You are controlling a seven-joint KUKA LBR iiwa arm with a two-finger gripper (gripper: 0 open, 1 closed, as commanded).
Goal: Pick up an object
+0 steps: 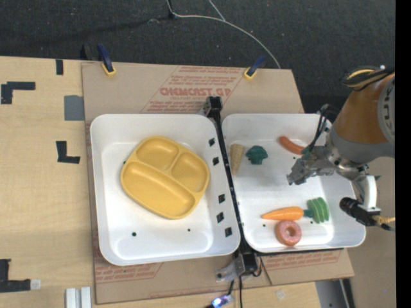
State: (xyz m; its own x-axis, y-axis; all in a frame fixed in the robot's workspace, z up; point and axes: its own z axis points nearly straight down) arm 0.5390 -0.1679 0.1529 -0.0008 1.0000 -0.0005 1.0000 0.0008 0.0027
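My hand (302, 172) hangs over the right bin (257, 237), in the bare white patch above the toy carrot (288, 214), and I cannot tell from this slant how it is set; nothing shows in its grip. I take the carrot as my landmark, since it lies nearest below me with its green top pointing away from the divider. Just below it, almost touching, sits a pink ring, a doughnut by the look (288, 233). Up and to the left of the carrot are a green broccoli piece (257, 154) and, beside that against the divider, a tan cone (237, 157). Straight above the carrot, near the far wall, lies an orange-red sausage-like piece (291, 144). Any of these would serve as the object; the carrot or the sausage look closest to reach. Far left of the carrot, in the left bin (103, 191), a yellow divided plate (166, 176) lies alone. Both bins rest on a cardboard sheet (186, 88) clamped to the table (38, 191), I judge to stop them sliding. Its red print is partly readable, something like "CHEMCAST GP".
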